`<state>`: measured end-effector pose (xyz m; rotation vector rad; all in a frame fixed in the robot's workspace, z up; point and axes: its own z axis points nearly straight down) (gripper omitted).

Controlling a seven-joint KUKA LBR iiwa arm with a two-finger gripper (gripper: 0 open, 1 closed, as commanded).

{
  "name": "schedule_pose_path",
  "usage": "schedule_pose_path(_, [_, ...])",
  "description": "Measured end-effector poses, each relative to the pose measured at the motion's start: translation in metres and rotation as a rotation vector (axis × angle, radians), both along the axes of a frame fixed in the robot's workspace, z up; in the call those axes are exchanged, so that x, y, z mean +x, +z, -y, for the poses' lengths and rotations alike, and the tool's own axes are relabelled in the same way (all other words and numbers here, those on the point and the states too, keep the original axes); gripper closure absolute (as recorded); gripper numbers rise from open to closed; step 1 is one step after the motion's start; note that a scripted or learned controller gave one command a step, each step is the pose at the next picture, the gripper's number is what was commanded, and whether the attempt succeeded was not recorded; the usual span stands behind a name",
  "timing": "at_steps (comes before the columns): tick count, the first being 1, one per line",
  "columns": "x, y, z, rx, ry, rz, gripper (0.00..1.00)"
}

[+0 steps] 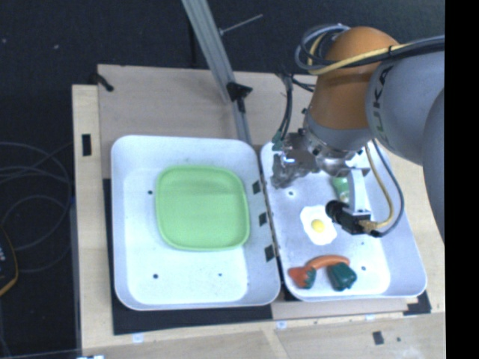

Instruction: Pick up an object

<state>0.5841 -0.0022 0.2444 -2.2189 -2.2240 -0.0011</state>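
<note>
In the right bin (404,264) lie a fried-egg toy (319,226), an orange sausage-shaped piece (320,264) with a red end, and a teal lump (343,277) near the front. A small green object (340,185) peeks out from under the arm at the bin's back. My gripper (285,169) hangs over the back left corner of the right bin, close to the wall between the bins, up and to the left of the egg. Nothing is seen held in it.
The left bin (131,223) holds a light green square plate (202,206). A grey metal pole (213,47) slants up from between the bins at the back. A black fitting with cables (346,217) sits just right of the egg.
</note>
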Motion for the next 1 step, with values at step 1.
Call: schedule_pose_path(1, [-0.0173, -0.0108, -0.0515, 0.0, 0.001, 0.0, 1.0])
